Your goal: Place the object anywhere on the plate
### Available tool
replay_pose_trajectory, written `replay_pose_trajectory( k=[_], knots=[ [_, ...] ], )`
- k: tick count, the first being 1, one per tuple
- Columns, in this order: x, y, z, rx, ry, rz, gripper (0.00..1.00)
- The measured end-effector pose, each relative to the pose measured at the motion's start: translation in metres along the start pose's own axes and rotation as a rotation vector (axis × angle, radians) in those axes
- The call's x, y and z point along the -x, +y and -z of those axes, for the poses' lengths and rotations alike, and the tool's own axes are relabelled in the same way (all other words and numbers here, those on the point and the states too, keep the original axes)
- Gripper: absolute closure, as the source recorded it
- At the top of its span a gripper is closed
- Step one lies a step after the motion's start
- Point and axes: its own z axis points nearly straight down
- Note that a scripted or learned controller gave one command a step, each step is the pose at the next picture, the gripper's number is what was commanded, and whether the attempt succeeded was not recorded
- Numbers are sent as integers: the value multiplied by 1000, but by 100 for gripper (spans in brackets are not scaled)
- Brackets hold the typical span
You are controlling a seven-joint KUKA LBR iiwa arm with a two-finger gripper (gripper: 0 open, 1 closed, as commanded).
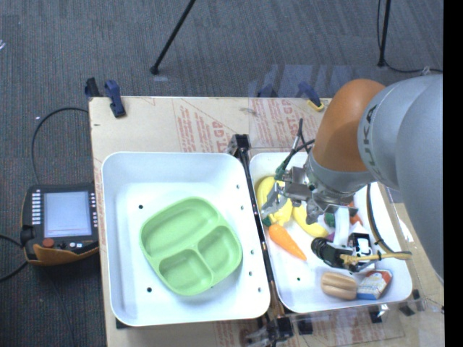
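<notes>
Left bin [116, 186] has loads of room: just the green divided plate [190, 246] in the middle. Right bin [304, 295] is crammed: bananas [269, 191] at 11 o'clock, carrot [288, 242] in the centre, hot dog bun [339, 285] and small carton [373, 286] at 5 o'clock.

Dark grey carpet floor [217, 35] all round. Wooden bench top [181, 121] with red printed lettering, blue clamps [113, 98] on its back edge. Black tripod legs [177, 31] stand on the carpet behind. Handheld control pendant [61, 223] lies on the floor left of the bench, cable [51, 121] looping off it.
</notes>
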Motion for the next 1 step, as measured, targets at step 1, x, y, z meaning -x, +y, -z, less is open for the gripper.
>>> replay_pose_trajectory(
  k=[1],
  knots=[
    [0, 0, 0, 0, 0, 0, 0]
  ],
)
